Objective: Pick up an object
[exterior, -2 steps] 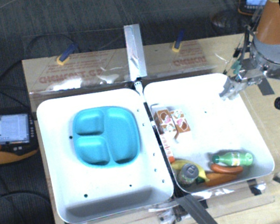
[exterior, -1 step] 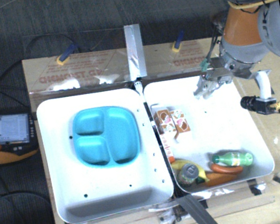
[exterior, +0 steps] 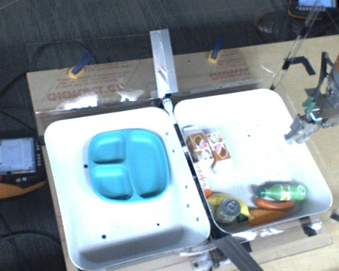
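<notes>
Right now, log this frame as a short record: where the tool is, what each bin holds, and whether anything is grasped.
tool: at the right bin's right rim, nothing seen between its fingers
left bin: blue divided tray
right bin: patterned packet by the left wall; green bottle, orange item, yellow item along the near edge
</notes>
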